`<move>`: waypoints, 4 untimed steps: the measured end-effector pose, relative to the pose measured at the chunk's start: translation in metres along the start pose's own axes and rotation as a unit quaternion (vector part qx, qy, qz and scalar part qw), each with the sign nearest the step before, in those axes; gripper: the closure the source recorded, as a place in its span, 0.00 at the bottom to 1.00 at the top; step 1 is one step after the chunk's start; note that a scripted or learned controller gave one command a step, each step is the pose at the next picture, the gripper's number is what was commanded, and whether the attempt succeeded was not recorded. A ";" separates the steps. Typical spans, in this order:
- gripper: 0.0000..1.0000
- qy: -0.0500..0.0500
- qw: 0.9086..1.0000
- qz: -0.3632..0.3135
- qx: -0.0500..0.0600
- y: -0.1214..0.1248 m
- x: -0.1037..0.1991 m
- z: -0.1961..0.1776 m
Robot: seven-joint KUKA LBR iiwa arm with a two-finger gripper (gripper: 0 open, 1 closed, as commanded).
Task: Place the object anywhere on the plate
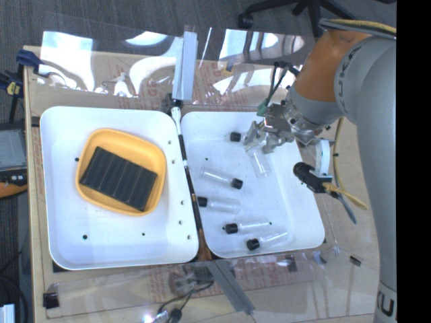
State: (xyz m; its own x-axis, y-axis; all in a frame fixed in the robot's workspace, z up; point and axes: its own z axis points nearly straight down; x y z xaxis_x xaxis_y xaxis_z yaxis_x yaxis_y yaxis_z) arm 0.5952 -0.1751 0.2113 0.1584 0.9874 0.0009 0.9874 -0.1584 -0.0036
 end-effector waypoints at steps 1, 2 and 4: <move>1.00 -0.001 0.999 -0.041 0.001 -0.031 0.070 0.031; 1.00 -0.001 0.999 -0.051 0.002 -0.058 0.125 0.013; 0.00 -0.001 0.994 -0.111 0.001 -0.071 0.208 0.018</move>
